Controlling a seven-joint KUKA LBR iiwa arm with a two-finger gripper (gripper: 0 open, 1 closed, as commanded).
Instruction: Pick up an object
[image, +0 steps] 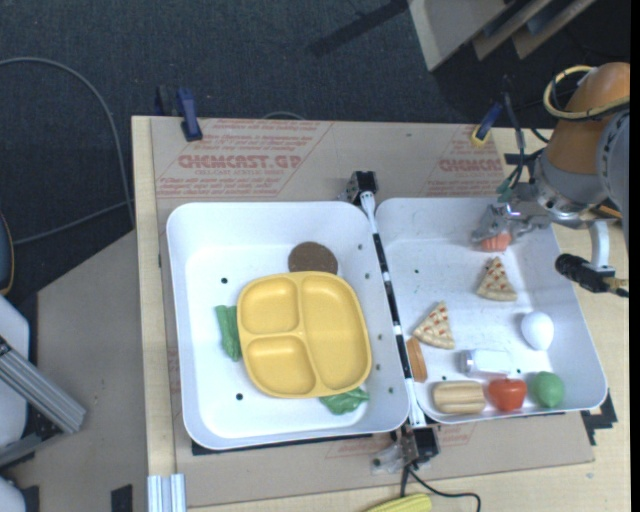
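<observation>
Presently gripper (497, 226) is closing on small orange-red toy food piece (493, 241) in right bin (590, 345); probably light, stiff, slippery plastic, best pinched across its middle

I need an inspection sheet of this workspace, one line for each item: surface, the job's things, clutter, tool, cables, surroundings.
Surface: wooden bench bearing the left bin and the right bin, side by side.
Job's things: in the right bin, two pizza slices, white egg, tomato, green ball, bread roll, and a pink piece under the tool.
Clutter: in the left bin, yellow divided plate, brown disc, green leaves.
Tool: tool low over the pink piece at the right bin's far edge; grasp not clear.
Cables: grey cable on the floor, far left.
Surroundings: dark carpet.
</observation>
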